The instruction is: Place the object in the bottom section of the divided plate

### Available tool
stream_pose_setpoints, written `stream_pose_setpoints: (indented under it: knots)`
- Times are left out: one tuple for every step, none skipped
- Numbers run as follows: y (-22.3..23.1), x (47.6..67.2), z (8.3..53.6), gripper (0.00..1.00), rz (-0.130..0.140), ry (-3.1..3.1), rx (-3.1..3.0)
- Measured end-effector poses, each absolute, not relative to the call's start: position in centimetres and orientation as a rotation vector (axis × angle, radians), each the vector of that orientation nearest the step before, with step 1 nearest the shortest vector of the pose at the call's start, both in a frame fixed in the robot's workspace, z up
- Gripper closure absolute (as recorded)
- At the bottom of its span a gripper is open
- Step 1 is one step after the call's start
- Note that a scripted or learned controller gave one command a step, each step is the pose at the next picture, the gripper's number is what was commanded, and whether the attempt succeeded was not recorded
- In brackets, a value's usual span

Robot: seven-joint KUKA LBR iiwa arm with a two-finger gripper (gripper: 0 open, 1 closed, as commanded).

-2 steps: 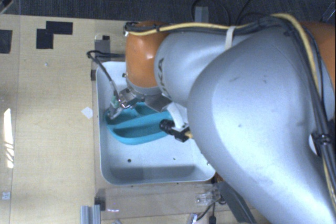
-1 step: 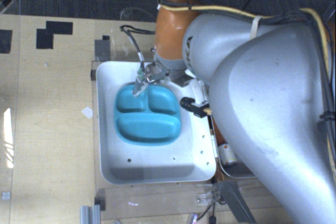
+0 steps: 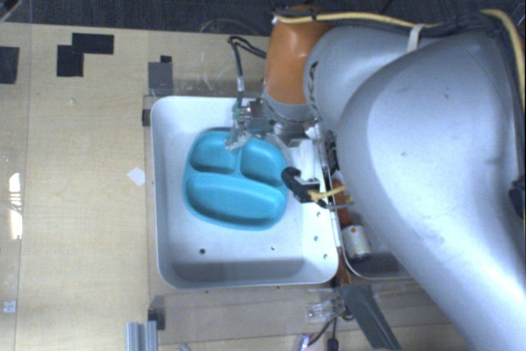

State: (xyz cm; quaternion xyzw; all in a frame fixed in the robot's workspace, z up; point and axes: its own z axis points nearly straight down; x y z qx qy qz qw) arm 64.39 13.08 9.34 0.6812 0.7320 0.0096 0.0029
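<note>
A blue divided plate (image 3: 234,189) lies in the left white bin (image 3: 168,210). It has two small sections at the back and one long section at the front, and I see nothing lying in any of them. My gripper (image 3: 241,133) hangs over the plate's back rim, at the ridge between the two small sections. Its tip is small and metallic against the blue, and I cannot make out any object at it. The grey arm with its orange band (image 3: 288,62) reaches in from the right.
The arm's bulk (image 3: 427,177) covers nearly all of the right bin. In the strip of that bin still visible lies a small pale cylinder with a reddish end (image 3: 355,241). White floor shows around the plate in the left bin.
</note>
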Motion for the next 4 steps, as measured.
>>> stream_pose_setpoints:
  knots:
    - [17.7, 60.7, 9.4, 0.00, 0.024, 2.077, 2.330]
    - [23.1, 58.3, 9.0, 0.00, 0.020, 1.547, 2.728]
    - [23.2, 57.2, 9.2, 0.00, 0.022, 2.463, 1.931]
    - [19.3, 62.3, 9.1, 0.00, 0.023, 2.807, 1.388]
